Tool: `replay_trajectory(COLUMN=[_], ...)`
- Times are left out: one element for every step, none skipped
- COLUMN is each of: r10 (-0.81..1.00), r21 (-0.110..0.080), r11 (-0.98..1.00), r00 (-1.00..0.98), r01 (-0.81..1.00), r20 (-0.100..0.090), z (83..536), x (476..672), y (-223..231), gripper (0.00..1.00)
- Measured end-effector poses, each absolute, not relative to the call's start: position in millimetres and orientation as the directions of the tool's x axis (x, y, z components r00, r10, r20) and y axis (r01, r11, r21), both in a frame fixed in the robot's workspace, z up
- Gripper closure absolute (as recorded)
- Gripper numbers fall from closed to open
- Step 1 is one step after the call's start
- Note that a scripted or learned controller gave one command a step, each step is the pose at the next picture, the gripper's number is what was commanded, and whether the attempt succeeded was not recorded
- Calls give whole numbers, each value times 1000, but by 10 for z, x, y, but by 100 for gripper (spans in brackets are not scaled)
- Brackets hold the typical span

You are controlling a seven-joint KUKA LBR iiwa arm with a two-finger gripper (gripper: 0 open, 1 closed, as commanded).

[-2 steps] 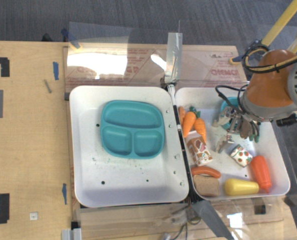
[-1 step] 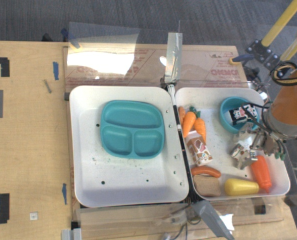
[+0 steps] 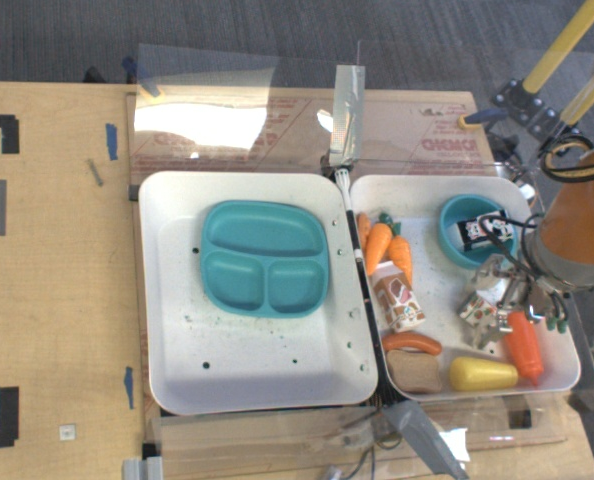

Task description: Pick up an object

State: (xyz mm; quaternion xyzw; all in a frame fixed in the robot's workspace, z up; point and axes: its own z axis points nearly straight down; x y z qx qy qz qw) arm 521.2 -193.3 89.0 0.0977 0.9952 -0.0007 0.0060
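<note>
My gripper [image 3: 489, 306] is low in the right bin [image 3: 567, 373], in its right half, reaching in from the right under the orange band of the arm [image 3: 577, 230]. It hangs just left of an orange toy carrot [image 3: 525, 350] and above a yellow lemon-shaped piece [image 3: 482, 373]. A teal bowl [image 3: 457, 236] with a black-and-white item [image 3: 483, 229] in it sits behind the gripper. Two carrots [image 3: 387, 248], a small carton [image 3: 399, 301], a red sausage [image 3: 410, 344] and a tan bread slice [image 3: 415, 370] lie along the bin's left side.
The left bin [image 3: 167, 298] holds a teal divided plate [image 3: 265, 258]. A ridge [image 3: 357, 278] separates the two bins. Clear panels [image 3: 347, 118] stand behind the bins. Yellow struts [image 3: 567, 38] rise at the upper right.
</note>
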Motion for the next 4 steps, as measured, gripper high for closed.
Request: replay_trajectory(r10=[188,286,192,240], r21=[-1,4,-1,0], r11=[982,958,981,971], r00=[-982,-958,-981,-971], r01=[188,286,192,240], r20=[-14,-12,-9,-13], z=[896,887,892,893], x=[5097,6187,5484,5054], y=[-1653,-1102,-1703,-1839], gripper=[0,0,0,0])
